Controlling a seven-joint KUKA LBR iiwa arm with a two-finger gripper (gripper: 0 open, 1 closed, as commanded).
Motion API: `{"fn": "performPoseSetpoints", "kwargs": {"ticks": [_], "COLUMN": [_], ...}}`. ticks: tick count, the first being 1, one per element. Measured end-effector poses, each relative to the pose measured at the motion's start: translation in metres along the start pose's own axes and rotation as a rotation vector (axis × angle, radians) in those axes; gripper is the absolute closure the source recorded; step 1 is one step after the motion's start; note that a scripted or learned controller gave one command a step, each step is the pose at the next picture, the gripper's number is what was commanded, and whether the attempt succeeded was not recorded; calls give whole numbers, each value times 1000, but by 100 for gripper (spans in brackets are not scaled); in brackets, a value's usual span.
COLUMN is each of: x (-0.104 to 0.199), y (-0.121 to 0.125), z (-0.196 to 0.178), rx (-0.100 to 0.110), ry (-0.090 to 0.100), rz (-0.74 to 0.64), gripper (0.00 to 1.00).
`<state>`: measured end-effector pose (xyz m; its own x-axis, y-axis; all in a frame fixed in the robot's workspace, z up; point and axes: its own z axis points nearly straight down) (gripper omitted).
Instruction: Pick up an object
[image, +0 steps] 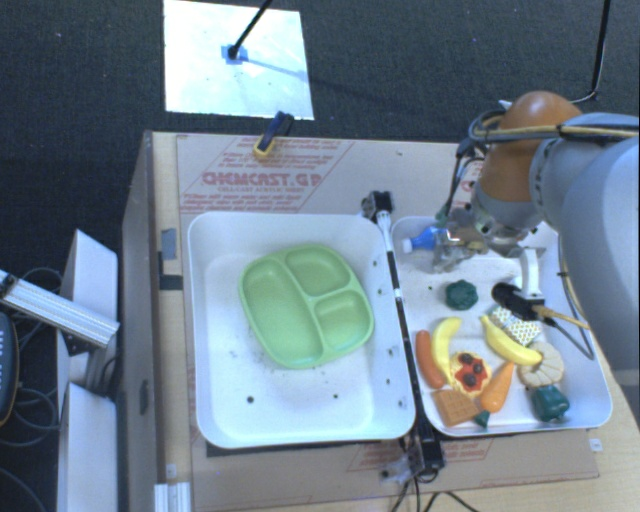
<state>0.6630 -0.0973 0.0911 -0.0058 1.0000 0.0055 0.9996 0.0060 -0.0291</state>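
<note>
Two white bins (215, 330) – one green tray (305, 305), two bananas (445, 340).

The bench (300, 165), topped with printed brown board, bears two white bins (225, 400) side by side and a yellow-handled tool (270, 137).

Glossy green plastic tray (305, 304) in smooth white plastic bin (230, 400); matt brown cardboard (290, 175) at 12 o'clock.

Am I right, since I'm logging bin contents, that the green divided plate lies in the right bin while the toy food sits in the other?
Not quite. The camera view shows the green divided plate in the left bin, and the toy food, such as the banana and carrot, in the right bin.
</note>
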Motion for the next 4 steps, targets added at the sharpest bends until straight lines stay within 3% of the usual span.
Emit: {"fn": "performPoseSetpoints", "kwargs": {"ticks": [1, 4], "x": [0, -2], "y": [0, 0], "z": [0, 10], "rx": [0, -5], "ry": [0, -7], "rz": [0, 3], "gripper": [0, 0]}}
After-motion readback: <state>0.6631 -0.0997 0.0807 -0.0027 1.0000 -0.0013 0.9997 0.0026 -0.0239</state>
